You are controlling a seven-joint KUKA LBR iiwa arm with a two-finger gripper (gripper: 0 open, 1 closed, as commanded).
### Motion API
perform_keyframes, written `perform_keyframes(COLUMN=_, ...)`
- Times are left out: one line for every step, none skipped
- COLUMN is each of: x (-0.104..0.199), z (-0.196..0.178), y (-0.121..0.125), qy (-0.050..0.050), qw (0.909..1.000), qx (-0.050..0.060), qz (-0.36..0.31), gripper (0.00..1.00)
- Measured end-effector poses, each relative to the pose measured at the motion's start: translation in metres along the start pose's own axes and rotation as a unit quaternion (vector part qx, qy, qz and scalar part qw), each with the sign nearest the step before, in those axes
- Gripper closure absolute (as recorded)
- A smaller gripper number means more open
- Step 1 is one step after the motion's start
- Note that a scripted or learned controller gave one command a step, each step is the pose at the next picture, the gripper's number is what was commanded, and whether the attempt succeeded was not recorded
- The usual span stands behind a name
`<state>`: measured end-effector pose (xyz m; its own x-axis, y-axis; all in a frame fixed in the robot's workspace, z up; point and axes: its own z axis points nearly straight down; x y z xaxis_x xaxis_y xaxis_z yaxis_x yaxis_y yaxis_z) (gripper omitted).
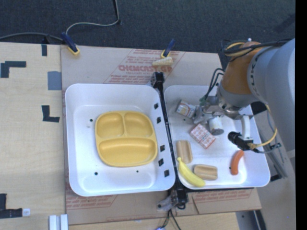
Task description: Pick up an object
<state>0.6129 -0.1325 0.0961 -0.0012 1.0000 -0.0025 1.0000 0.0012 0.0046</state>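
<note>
Where fingers [205,112] hover: red-checked packet [202,135].

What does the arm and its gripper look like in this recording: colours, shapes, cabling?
The arm is a thick, rounded grey tube with a broad orange band above the wrist. Thin cables, dark and yellow, loop around that band. The gripper is a small cluster of grey metal and black parts.

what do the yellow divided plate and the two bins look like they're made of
The yellow three-compartment plate looks like moulded plastic with a matte finish: uniform colour, rounded ridges, soft shading. The shallow white left bin and white right bin look like smooth, slightly glossy plastic, judging by their rounded, evenly lit rims.
</note>
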Motion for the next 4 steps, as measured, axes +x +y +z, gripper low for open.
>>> perform_keyframes(x=0.05, z=-0.145, y=-0.024, qy=0.001, qw=1.0, qx=0.001, qz=-0.001, gripper=1.0)
perform_keyframes(x=0.049, z=-0.143, y=-0.025, qy=0.001, qw=1.0, qx=0.002, qz=0.0, gripper=0.0)
perform_keyframes(x=-0.012, z=-0.085, y=-0.013, qy=0.001, qw=1.0, qx=0.004, qz=0.001, gripper=0.0)
perform_keyframes(x=-0.01, z=-0.004, y=0.038, qy=0.0, qw=1.0, qx=0.002, qz=0.0, gripper=0.0)
